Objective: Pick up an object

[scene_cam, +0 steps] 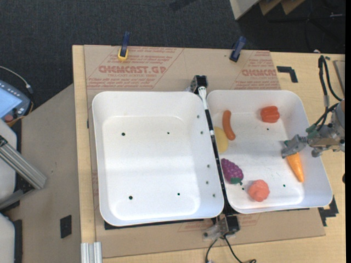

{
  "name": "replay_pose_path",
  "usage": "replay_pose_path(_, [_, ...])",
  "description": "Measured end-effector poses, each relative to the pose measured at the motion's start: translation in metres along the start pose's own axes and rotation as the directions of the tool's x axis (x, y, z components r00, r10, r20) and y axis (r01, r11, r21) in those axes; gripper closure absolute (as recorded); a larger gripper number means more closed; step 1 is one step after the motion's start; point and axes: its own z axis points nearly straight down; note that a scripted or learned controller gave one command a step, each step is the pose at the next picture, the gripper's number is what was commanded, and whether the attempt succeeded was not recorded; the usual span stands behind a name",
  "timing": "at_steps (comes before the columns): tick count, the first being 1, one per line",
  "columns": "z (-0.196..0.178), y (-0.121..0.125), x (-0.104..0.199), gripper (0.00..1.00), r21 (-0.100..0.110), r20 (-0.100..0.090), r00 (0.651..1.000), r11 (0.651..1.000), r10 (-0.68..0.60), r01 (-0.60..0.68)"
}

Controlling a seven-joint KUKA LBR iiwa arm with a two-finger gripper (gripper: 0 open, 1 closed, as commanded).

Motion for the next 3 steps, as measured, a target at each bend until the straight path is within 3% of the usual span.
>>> replay_pose_path(1, [0.118, 0.017, 0.065, 0.0, 0.003, -0.004, 1.0, 1.0, -0.005, 0.005])
replay_pose_path(2, [0.112, 0.073, 0.104, 0.0, -0.006, -0.001, 1.0, 1.0, -0.007, 0.007])
replay_pose_path(3, [0.001, 0.029, 0.031, 0.0, -0.009, 0.006, 1.0, 1.0, 0.007, -0.007])
